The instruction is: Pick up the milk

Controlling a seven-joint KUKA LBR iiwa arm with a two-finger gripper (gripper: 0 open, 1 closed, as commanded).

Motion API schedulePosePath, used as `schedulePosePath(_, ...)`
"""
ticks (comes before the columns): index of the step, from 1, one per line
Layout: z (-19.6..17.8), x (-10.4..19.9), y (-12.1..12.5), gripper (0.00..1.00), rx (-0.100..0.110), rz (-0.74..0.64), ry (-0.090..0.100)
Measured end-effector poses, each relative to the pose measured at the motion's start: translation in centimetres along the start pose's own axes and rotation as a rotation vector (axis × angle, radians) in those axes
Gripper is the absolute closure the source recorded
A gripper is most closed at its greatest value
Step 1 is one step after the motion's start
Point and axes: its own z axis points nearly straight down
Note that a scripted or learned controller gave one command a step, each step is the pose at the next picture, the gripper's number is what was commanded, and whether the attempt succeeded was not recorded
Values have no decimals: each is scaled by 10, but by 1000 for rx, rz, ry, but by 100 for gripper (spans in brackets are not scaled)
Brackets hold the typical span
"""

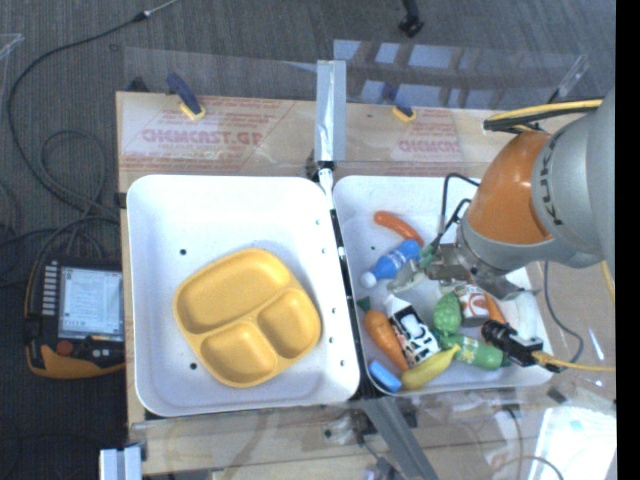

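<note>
Right now the gripper hangs low over the right bin, under the orange band of the arm, which comes in from 3 o'clock. Whether it is clenched or released cannot be told from this slant, and nothing can be seen caught in it.

The milk, a small white carton with black patches, lies tilted at about 7 o'clock from the gripper, near it but apart. A blue-capped bottle lies just beside the gripper at 9 o'clock, and an orange carrot sits at about 11 o'clock, towards the far wall. The milk is hemmed in: an orange piece touches it at 9 o'clock, a yellow banana lies at its 5 o'clock, and a green pepper stands close at 3 o'clock. A green bottle lies near the bin's near wall. Open floor in this bin shows mainly along the far wall and its left edge.

The left bin holds a yellow divided tray, with bare white floor all round it, widest towards 12 o'clock.
</note>
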Motion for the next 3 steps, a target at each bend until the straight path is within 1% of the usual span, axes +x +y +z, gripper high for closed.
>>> schedulePosePath(1,8,20,-50,0,-7,-137,-7)
schedulePosePath(3,9,17,-51,0,-2,-212,-3)
